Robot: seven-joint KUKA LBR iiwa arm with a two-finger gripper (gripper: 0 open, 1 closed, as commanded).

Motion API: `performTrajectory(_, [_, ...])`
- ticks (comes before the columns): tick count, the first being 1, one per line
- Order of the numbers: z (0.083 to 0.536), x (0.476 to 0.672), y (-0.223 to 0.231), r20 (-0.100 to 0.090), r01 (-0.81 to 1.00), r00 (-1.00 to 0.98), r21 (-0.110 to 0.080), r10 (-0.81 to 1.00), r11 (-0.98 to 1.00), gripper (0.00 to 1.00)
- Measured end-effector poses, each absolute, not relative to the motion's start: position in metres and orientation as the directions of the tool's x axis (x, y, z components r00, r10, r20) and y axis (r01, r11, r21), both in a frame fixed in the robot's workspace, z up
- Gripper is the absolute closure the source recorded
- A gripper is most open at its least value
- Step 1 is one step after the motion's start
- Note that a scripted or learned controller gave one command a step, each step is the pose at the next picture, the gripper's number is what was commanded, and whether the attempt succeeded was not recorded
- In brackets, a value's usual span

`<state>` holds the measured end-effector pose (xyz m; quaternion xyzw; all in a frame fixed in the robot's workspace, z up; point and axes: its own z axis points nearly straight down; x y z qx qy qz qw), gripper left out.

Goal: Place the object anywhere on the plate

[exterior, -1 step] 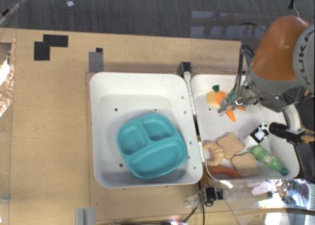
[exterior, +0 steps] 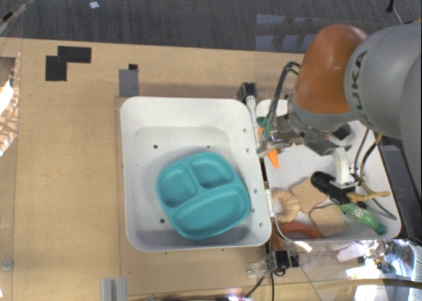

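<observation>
Small orange carrot-like object (exterior: 273, 159), seemingly beneath the gripper (exterior: 269, 140)

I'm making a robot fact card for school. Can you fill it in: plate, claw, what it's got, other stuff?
plate: teal plate with three sections, nothing on it, in the left bin
claw: claw over the right bin's left edge
what it's got: a small orange piece hangs at its tip
other stuff: toy foods and a green bottle in the right bin

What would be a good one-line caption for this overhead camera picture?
Robot arm hovers over the right bin of assorted objects; a teal divided plate waits in the left bin.
</observation>
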<state>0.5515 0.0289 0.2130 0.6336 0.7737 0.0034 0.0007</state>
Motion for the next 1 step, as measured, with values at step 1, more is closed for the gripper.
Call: performTrajectory(1, [0.2133, 0.5517, 0.0257, 0.000, 0.981, -0.193, 0.006, 0.981, 0.193, 0.00])
